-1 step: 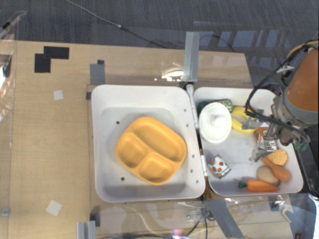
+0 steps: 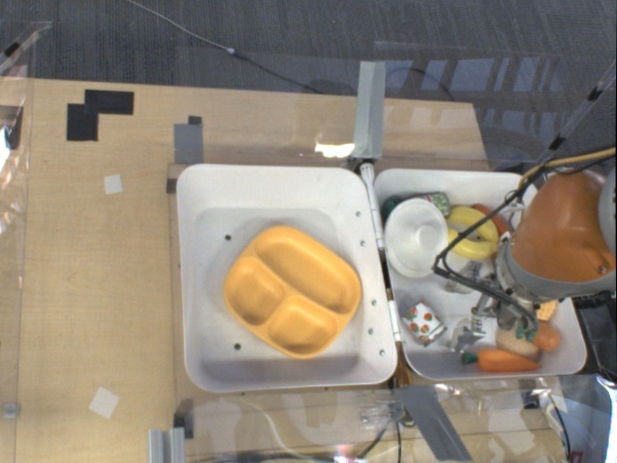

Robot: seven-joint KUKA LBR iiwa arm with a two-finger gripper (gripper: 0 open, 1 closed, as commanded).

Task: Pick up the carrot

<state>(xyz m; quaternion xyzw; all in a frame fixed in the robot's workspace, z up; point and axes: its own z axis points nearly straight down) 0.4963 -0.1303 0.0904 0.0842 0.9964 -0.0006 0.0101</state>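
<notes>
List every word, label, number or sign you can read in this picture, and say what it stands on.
No text can be read.
The small white carton in the right bin bears red print: too blurred to read.
The green packet behind the white cup: too small to read.
The black squares on the bench are plain marks.

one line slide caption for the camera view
End effector low in the right bin just above the carrot; yellow divided plate in the left bin.
</notes>
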